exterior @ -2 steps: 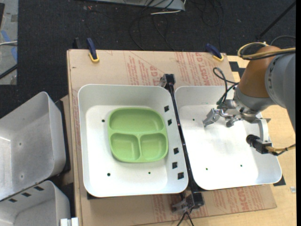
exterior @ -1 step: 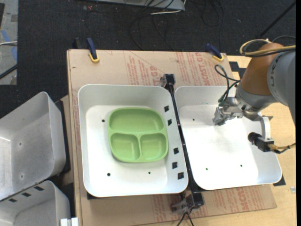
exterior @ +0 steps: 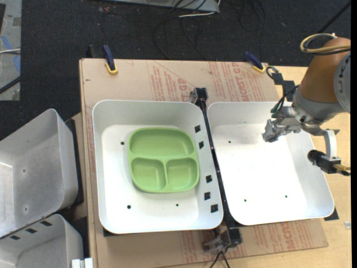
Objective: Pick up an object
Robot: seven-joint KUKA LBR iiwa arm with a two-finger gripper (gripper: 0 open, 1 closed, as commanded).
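the pincer [exterior: 271,133] hangs over the right bin [exterior: 279,205] near its far edge; whether it is open or closed i cannot tell. the green divided plate [exterior: 164,159] lies well to its left in the left bin [exterior: 111,205], beyond the shared rim.

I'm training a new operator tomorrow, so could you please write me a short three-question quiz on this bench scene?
1. True or false: the green divided plate lies in the right bin.
2. How many compartments does the plate have?
3. The claw is over: A) the left bin, B) the right bin, C) the bare bench.

Key:
1. False; it lies in the left bin.
2. Three: one long, two smaller.
3. B, near that bin's far edge, well apart from the plate.
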